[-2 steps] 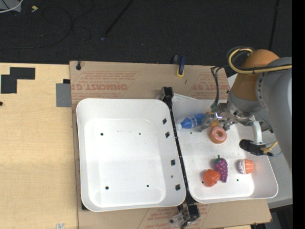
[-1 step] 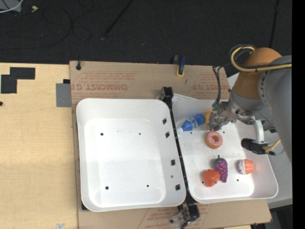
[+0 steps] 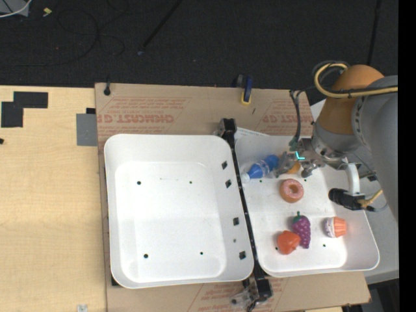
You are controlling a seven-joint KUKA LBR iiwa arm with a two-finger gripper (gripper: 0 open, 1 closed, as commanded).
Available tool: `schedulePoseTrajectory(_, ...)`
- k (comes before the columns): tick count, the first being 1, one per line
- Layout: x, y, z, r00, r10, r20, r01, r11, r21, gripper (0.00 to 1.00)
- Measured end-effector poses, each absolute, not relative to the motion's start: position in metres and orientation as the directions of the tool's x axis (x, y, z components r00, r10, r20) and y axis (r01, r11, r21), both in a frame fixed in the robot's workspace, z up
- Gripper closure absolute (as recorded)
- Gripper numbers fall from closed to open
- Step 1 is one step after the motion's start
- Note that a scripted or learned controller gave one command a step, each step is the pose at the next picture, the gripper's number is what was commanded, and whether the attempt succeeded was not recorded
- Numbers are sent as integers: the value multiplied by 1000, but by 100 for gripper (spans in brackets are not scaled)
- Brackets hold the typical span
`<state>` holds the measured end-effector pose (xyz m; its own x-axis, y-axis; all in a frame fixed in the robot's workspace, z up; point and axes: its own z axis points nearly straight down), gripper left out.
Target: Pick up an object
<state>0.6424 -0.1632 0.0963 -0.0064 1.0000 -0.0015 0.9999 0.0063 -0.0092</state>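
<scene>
In the right bin [image 3: 354,255] lie several toys. A blue object [image 3: 260,169] rests near the back left, and a pink-frosted donut [image 3: 292,190] sits in the middle. Toward the front are purple grapes [image 3: 301,229], a red-orange fruit [image 3: 286,242] touching them, and a small orange-and-white cupcake [image 3: 335,227]. My gripper [image 3: 296,163] hangs low over the back of this bin, just right of the blue object and just behind the donut. A small orange bit shows right at its tip, and I cannot make out what it is.
The left bin [image 3: 123,174] lies beside the right one, with a black divider bar [image 3: 235,194] running between them. Both rest on a cardboard sheet [image 3: 169,112]. The arm [image 3: 354,109] comes in from the right, over the right bin's back corner.
</scene>
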Motion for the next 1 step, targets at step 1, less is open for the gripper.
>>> schedulePoseTrajectory(1,642,-164,106,-9,1000,-2,1000,9,-11,100)
